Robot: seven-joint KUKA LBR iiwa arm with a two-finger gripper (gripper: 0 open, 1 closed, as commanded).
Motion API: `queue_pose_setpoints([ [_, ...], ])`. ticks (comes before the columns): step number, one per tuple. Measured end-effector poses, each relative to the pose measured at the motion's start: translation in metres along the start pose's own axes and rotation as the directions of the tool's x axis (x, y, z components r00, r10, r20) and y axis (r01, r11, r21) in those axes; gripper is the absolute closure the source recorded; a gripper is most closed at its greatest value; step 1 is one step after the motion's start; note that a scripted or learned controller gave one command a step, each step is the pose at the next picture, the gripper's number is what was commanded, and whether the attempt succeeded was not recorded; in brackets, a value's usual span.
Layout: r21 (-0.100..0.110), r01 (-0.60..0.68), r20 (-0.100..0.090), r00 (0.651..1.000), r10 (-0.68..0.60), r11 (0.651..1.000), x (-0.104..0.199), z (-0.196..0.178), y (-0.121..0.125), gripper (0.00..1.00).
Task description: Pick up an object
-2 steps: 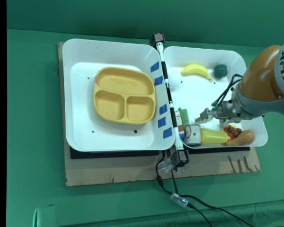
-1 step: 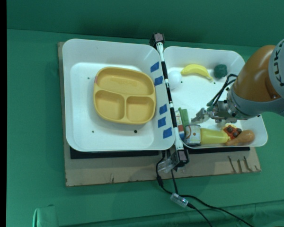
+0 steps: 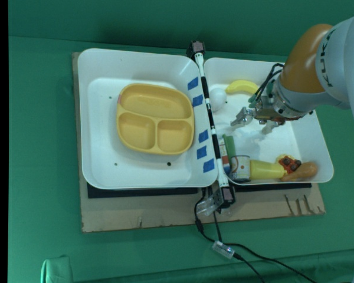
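My gripper point(image 3: 255, 122) hangs over the middle of the right bin point(image 3: 310, 135), fingers spread open with nothing between them. A yellow banana point(image 3: 241, 86) lies at the bin's back, just behind the gripper. A white round object point(image 3: 217, 97) sits at the back left by the divider. Along the front lie a green stick point(image 3: 229, 144), a small can point(image 3: 241, 168), a yellow bottle-like piece point(image 3: 266, 170), a red-and-dark toy point(image 3: 288, 161) and an orange piece point(image 3: 302, 171).
The left bin point(image 3: 100, 128) holds a yellow divided plate point(image 3: 155, 118). A rod with blue tape marks point(image 3: 200, 119) runs between the bins. Cables trail off the bench's front edge point(image 3: 224, 249).
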State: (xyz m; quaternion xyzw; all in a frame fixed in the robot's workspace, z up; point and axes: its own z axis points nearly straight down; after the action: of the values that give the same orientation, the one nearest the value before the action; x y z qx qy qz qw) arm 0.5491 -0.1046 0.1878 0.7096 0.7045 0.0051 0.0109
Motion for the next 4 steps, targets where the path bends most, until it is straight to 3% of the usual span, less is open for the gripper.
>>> queue_pose_setpoints([
  [1, 0.004, 0.001, -0.002, 1.000, -0.001, 1.000, 0.006, 0.002, 0.054, 0.00],
  [2, 0.014, 0.003, -0.005, 1.000, -0.003, 1.000, -0.018, 0.004, 0.100, 0.00],
  [3, -0.006, -0.001, 0.006, 1.000, 0.001, 1.000, -0.020, -0.015, 0.104, 1.00],
  [4, -0.004, -0.001, 0.007, 1.000, 0.001, 1.000, -0.021, -0.015, 0.104, 0.00],
])
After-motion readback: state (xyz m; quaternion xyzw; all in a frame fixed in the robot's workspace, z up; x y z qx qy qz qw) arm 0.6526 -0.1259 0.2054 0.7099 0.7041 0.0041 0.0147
